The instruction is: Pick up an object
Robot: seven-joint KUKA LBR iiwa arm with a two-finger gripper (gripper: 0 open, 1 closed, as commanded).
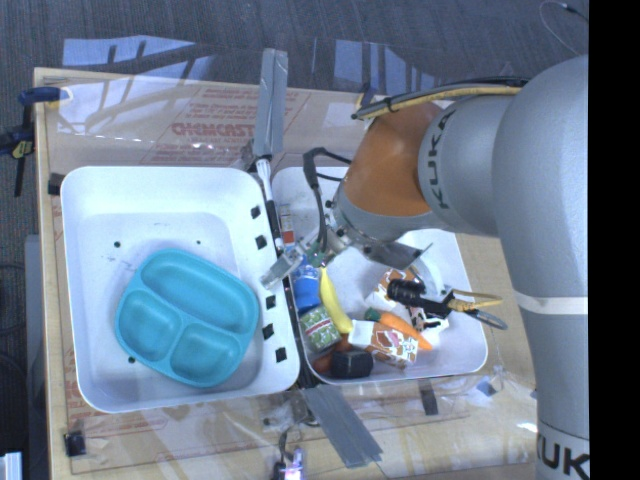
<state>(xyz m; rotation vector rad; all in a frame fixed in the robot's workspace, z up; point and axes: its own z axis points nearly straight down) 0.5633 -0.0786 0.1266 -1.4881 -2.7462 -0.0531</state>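
My gripper (296,265) reaches down at the left side of the right bin (470,343), close to the wall between the two bins. It hangs over a blue bottle (306,293) and a yellow banana (334,303). Below them lie a green-labelled packet (319,328), a black block (351,365), an orange carrot (408,330) and a printed carton (393,345). Black-handled pliers (435,300) lie to the right. The arm's wrist hides the bin's upper part.
The left bin (95,203) holds a turquoise divided plate (186,315) at its lower middle. The grey arm with its orange band (385,173) covers the bench's right side. A grey bar (270,103) runs up from the bins' shared wall.
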